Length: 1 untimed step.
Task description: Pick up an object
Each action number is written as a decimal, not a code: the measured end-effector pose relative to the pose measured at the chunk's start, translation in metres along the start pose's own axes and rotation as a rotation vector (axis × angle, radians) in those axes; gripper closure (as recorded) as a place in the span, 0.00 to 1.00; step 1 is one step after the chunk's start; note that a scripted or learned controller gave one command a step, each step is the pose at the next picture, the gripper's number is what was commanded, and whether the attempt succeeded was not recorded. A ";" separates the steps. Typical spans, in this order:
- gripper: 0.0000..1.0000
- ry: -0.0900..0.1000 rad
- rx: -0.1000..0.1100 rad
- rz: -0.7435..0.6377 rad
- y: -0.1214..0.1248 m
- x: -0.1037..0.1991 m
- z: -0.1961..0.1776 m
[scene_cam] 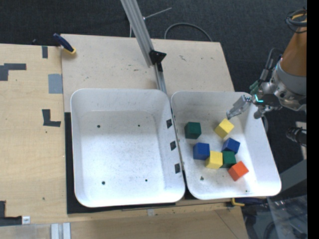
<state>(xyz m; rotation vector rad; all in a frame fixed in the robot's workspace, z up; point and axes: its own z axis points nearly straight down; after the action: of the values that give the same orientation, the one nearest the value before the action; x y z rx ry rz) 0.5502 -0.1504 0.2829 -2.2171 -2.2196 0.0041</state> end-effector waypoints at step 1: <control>0.00 -0.001 -0.004 -0.001 0.001 0.000 -0.002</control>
<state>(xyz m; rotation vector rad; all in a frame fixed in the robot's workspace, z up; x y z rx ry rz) 0.5508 -0.1504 0.2851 -2.2181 -2.2238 0.0007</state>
